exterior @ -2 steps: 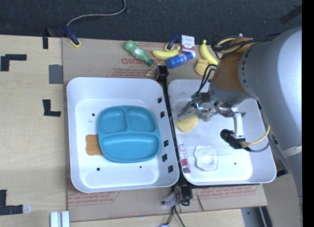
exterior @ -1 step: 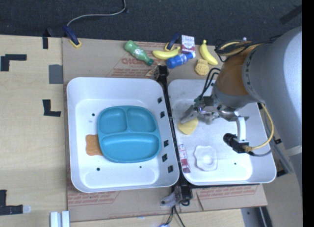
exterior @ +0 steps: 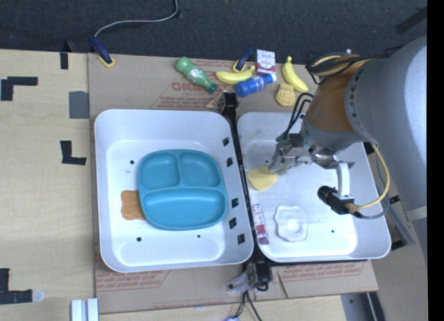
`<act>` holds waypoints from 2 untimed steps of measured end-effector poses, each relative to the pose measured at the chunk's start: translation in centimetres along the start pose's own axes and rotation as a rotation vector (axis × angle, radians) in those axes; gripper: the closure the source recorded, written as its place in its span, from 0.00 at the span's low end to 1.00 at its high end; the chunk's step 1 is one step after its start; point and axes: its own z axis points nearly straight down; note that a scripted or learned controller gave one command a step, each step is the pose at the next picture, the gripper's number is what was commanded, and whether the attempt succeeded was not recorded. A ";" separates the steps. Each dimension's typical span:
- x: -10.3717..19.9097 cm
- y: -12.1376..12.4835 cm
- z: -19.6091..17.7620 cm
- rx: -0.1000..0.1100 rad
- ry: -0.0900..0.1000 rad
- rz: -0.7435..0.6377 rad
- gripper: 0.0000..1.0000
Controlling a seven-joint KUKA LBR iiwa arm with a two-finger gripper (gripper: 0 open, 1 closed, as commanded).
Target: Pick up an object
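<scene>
Pale yellow flat rounded piece (exterior: 261, 179), soft-edged and lying flat, sits on the floor of the right white bin (exterior: 347, 247) close to its left wall. The two-finger gripper (exterior: 283, 161) is low over the bin just beside this piece, at its upper right; whether it touches the piece, or how its tips are set, cannot be told from this angle. The grey arm with its orange band (exterior: 333, 105) covers much of the bin's upper right part. Nearer the front of the same bin lies a white, lumpy plastic-looking item (exterior: 290, 222). In the left white bin (exterior: 114, 243) a blue divided plate (exterior: 182, 189) rests partly over an orange flat piece (exterior: 130, 205). Behind the bins, on the cardboard, lie a green bottle (exterior: 195, 74), two yellow bananas (exterior: 234, 75), a blue object (exterior: 250, 86) and a small carton (exterior: 266, 60).
</scene>
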 end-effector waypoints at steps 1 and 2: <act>0.0 0.0 0.0 0.000 0.000 0.000 0.00; 0.4 4.9 1.1 0.004 0.001 0.001 0.00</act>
